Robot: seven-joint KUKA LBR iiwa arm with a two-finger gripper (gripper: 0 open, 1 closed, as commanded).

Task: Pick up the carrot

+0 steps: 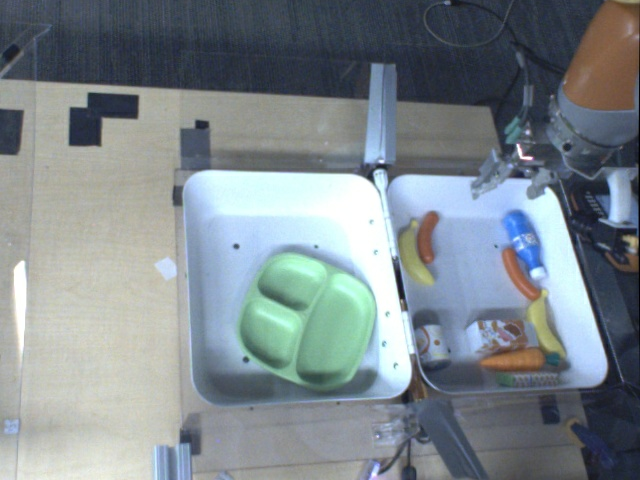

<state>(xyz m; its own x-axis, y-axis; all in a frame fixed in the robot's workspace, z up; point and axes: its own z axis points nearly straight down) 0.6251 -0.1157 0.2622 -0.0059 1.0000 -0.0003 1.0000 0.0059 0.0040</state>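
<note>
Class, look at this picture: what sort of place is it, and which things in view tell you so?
Probably a robotics lab test bench. A robot arm reaches over two white bins on a wooden bench, loose cables lie behind, and play food such as a carrot and a green tray fill the bins.

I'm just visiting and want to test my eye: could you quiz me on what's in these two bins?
1. True or false: the carrot lies in the left bin.
2. Which bin holds the green divided plate: A left, B right?
3. Fill in: the gripper hovers over the right bin's ____ edge, far from the carrot.

Key: 1 false, it lies at the right bin's near edge, beside a banana. 2 A. 3 far.
</note>
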